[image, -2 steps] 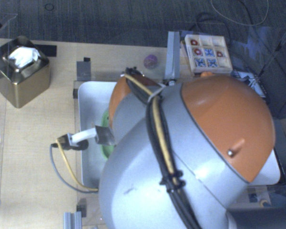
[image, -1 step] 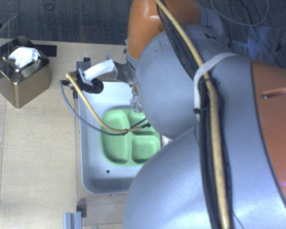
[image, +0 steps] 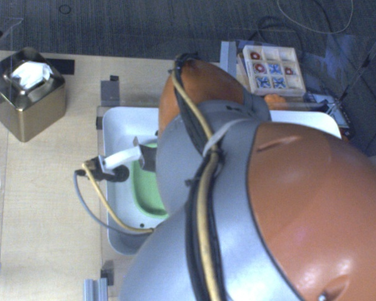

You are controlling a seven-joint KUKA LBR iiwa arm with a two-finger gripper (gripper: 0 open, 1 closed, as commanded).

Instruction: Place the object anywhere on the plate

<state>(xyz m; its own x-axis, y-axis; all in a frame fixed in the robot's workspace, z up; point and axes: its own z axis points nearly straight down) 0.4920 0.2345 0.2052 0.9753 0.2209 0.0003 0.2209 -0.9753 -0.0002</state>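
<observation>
A green plate (image: 145, 190) lies in the left white bin (image: 116, 124), and I see just its left rim and a strip of its surface. My grey and orange arm (image: 257, 199) reaches across the bin and covers the rest of the plate. A dark part of my gripper (image: 146, 158) shows at the arm's left edge, just over the plate's upper rim. The arm hides whatever object is there.
A white fitting (image: 119, 160) and a looped cable (image: 94, 199) hang off the wrist over the bin's left wall. A brass box with white tissue (image: 26, 102) stands at the far left. A tic-tac-toe board (image: 272, 68) lies behind the right bin (image: 304, 114).
</observation>
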